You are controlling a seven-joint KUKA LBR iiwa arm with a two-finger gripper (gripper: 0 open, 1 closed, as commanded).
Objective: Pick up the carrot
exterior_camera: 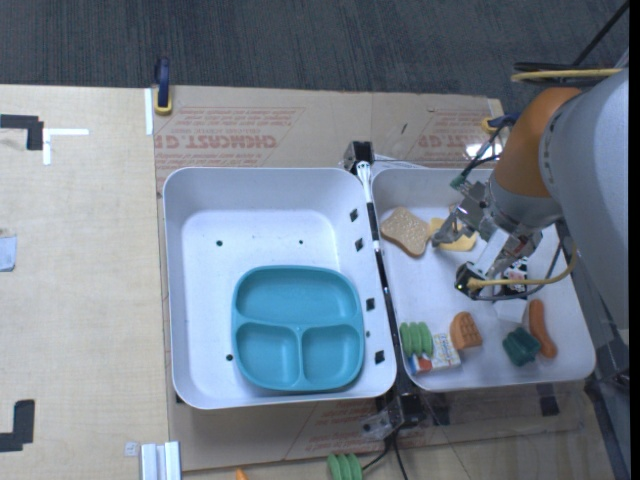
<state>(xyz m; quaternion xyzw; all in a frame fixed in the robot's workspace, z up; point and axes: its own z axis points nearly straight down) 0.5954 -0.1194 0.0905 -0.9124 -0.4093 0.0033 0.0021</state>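
Across the pale tabletop (70,298) lies a sheet of brown cardboard (250,133), and on it sit two shallow white bins side by side; from the right the grey arm (590,168), with its orange band (525,143), reaches over the right bin (490,370); the left bin (200,228) holds a teal divided plate (297,328) with three compartments, lying flat toward that bin's near side; the hand (458,230) hangs low over the far part of the right bin, above a small yellow piece (462,244) and just beside a slice of bread (405,230) on its left; whether the hand is apart or together I cannot tell, since its tip merges with the wrist parts at this slant; the carrot (541,326), a short orange stick, lies on the floor of the right bin toward its near right corner, well apart from the hand, with a dark teal lump (519,347) just beside it on the left; further left along the near side lie a brownish-orange pastry-like piece (465,330), a green ridged vegetable (415,338) and, just in front of that, a small white box (437,361) with red and blue print; past the bins' near edge another green piece (345,465) lies at the bottom of the view; a blue clamp (162,72) stands at the cardboard's far left corner.
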